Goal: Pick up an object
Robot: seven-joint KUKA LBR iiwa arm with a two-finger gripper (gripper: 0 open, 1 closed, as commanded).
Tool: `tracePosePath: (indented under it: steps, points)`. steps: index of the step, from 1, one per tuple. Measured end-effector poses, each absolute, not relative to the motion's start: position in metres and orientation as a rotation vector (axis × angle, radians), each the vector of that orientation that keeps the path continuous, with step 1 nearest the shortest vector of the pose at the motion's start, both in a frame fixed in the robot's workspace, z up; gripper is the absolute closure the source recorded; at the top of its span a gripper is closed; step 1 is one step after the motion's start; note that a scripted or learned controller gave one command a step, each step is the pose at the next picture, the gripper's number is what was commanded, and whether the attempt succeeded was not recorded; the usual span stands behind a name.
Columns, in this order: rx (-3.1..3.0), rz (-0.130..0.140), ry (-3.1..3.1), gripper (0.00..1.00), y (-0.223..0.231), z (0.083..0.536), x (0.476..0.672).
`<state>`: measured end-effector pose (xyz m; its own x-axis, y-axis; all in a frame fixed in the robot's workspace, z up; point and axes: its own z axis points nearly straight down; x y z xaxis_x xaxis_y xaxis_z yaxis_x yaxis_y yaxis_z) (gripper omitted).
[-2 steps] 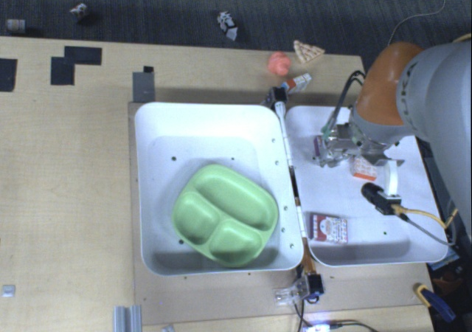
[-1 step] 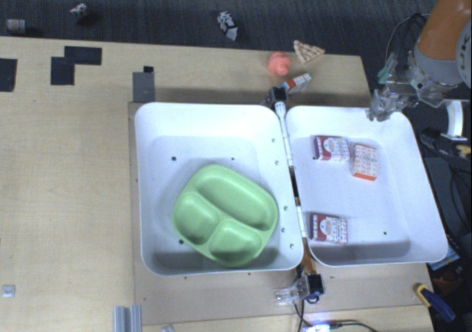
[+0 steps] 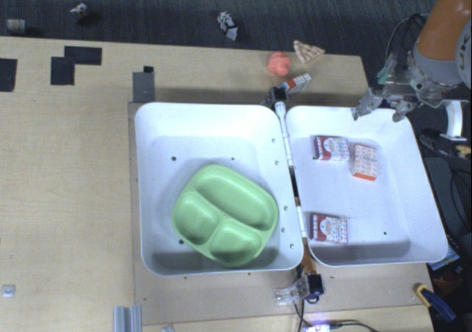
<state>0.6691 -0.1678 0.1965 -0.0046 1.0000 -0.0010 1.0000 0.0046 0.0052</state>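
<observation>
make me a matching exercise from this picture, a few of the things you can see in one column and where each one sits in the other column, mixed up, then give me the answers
Things:
1. green divided plate
2. orange-fronted box
3. pink ball
4. tool

Places:
A. on the bench beyond the bins
B. in the left bin
C. over the far edge of the right bin
D. lying in the right bin's far half

Pairs: 1-B, 2-D, 3-A, 4-C
</observation>
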Motion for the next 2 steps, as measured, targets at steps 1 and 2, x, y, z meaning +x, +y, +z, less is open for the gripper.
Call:
tracePosePath:
  steps: [1,2]
  points:
    - [2.208,0.012,2.217,0.00,-0.143,0.101,0.636]
    - [2.200,0.018,2.217,1.00,-0.143,0.114,0.638]
